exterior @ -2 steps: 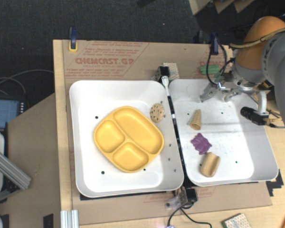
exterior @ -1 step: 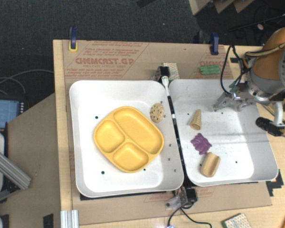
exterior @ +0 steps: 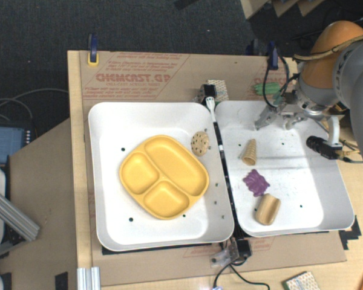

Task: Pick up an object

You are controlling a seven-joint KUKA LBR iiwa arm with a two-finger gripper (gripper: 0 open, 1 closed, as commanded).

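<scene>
Leftmost, the left bin (exterior: 103,162) carries a yellow divided plate (exterior: 163,175), glossy moulded plastic with three rounded wells, lying flat and turned at a slant; a speckled cookie (exterior: 199,142) sits just beside its far right edge. Across the divider, the right bin (exterior: 333,204) scatters smaller candidates well apart, probably so each can be reached alone: a tan ice-cream cone (exterior: 248,151), a knobbly purple grape bunch (exterior: 255,182), and a smooth tan cylinder (exterior: 267,209) nearest. Far right, the gripper (exterior: 278,116) hangs over the bin's far corner, jaws splayed apart and holding nothing.
</scene>
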